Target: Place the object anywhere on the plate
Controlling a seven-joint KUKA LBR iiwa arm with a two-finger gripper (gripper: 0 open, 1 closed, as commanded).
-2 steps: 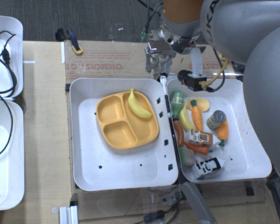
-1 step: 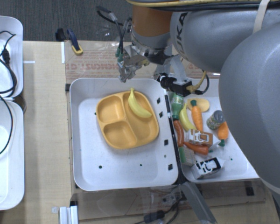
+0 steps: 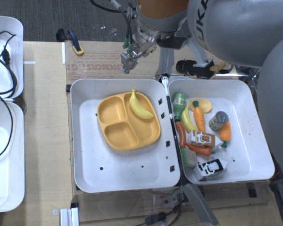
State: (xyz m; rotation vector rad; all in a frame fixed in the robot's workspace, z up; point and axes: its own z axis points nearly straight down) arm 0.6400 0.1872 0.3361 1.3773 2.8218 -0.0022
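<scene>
One banana [image 3: 140, 106] lies on one plate [image 3: 127, 121]; end effector [image 3: 128, 66] grip state unclear.

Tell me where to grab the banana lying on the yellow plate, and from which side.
Probably the banana's thick middle, coming straight down from above. It lies flat across the plate's upper right compartment, curving from a narrow tip near the rim. Set the pincer across the short width; the ends taper and sit near the plate's raised edge.

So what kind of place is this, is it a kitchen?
Probably a robot lab, not a kitchen. A big grey arm hangs over two white bins on a bench, with loose cables and toy food like a banana on a plate.
</scene>
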